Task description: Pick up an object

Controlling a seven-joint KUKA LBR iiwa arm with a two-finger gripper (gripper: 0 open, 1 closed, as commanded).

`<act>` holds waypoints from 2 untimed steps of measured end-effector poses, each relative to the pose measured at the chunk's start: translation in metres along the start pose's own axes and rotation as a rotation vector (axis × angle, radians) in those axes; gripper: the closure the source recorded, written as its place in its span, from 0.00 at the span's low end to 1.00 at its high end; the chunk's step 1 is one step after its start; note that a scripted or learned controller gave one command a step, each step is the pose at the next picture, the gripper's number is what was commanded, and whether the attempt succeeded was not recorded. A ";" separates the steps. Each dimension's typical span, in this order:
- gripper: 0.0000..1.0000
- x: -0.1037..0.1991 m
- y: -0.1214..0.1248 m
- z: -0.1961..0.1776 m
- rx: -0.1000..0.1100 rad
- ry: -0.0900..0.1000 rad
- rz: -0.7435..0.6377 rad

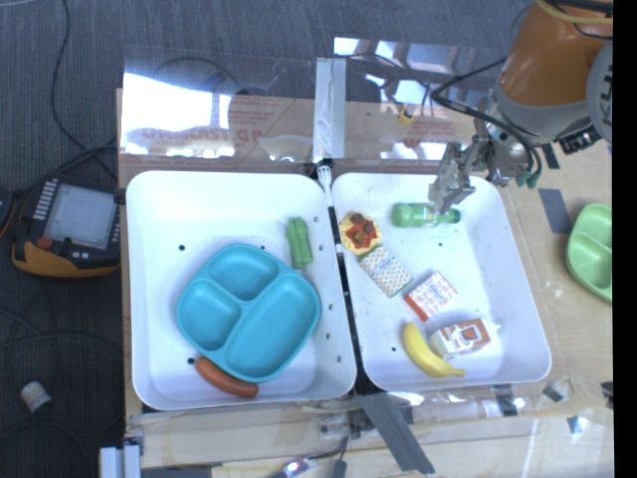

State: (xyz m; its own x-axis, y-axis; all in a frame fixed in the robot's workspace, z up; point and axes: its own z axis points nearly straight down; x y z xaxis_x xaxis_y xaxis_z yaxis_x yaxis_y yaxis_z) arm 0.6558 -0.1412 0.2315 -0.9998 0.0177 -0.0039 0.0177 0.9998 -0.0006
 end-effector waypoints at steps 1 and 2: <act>1.00 -0.006 -0.011 0.020 -0.004 0.000 0.021; 1.00 -0.010 -0.001 -0.004 0.000 -0.001 -0.150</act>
State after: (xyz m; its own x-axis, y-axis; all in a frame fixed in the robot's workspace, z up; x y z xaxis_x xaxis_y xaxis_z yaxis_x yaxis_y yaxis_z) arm 0.6663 -0.1426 0.2359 -0.9913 -0.1318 -0.0051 -0.1318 0.9913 -0.0013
